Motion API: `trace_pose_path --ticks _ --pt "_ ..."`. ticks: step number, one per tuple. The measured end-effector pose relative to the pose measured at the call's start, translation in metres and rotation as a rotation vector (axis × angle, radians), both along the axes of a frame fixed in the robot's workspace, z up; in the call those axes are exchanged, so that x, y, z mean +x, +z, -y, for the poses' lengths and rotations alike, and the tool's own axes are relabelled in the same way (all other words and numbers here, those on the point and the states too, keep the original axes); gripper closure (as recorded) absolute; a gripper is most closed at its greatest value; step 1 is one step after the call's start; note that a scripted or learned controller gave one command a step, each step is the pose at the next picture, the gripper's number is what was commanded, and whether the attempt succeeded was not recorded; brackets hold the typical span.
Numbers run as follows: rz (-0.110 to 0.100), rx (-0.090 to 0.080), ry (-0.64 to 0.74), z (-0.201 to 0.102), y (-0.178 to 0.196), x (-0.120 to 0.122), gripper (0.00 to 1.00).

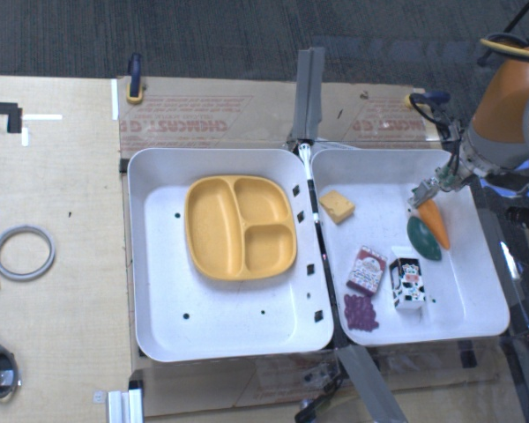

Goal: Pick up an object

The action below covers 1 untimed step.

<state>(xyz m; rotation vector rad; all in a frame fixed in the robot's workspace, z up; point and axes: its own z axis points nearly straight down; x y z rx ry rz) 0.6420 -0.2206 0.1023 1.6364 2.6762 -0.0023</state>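
Up by the right bin's (476, 324) far right wall, the pincer (426, 194), grip state unclear, meets a carrot (435, 223) slanting toward the open near-right floor.

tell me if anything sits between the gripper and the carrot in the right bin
Nothing visible does. The gripper is at the upper end of the orange carrot, with no object between them. The green piece lies against the carrot's lower left side, away from the gripper.

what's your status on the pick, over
Gripper low in right bin, at carrot's upper end. Carrot not visibly gripped, resting against green piece. Milk carton close below.
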Motion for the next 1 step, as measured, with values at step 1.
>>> trace_pose_path --ticks 1 --pt "-0.001 0.002 -0.102 -0.0641 0.1013 0.0121 1.0"
